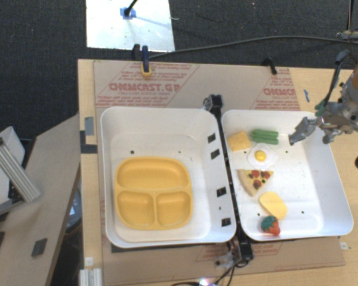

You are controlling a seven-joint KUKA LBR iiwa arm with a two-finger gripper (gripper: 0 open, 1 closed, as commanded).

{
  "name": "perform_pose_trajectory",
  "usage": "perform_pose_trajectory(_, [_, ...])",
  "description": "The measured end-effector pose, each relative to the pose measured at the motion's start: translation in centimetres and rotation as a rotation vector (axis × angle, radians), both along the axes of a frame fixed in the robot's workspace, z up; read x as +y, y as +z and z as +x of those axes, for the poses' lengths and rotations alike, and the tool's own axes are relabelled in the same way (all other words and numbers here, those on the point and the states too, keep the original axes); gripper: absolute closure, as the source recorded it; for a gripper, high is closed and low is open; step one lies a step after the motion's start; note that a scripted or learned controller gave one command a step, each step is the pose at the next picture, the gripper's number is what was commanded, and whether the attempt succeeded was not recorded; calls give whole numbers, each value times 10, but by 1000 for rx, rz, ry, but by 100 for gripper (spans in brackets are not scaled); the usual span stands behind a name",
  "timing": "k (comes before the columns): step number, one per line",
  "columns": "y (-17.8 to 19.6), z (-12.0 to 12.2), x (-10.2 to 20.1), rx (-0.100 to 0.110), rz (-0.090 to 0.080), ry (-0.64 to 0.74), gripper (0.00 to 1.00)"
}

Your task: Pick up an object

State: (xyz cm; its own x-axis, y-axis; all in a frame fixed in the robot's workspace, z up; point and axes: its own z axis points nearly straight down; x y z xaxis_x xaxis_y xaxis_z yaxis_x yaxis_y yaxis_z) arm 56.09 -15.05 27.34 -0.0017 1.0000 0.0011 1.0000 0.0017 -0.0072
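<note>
My gripper [310, 133] hangs over the upper right part of the right bin [337, 186], reaching in from the right edge of the scene; from this slant I cannot tell how it is set, and it holds nothing that I can see. The toy foods lie in a loose column along that bin's left side, well clear of me: a yellow cheese square [239, 140] beside a green bean pod [264, 136], a fried egg [260, 157] just below them, then a pizza slice [255, 179], a yellow lemon-like piece [273, 205] and, nearest the front rim, what looks like a strawberry [270, 225]. The left bin [161, 124] carries a yellow divided tray [153, 192]. Both bins sit on a cardboard sheet [167, 85] printed in red, on a pale wooden bench [86, 100] over dark carpet [36, 40]. A blue-and-yellow clamp [145, 61] grips the sheet's far edge.
</note>
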Motion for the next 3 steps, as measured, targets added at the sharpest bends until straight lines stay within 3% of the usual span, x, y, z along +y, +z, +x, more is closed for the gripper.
perform_pose_trajectory(1, [5,2,0,-9,-2,2,0])
perform_pose_trajectory(3, [-88,-7,12,-5,-1,-1,0])
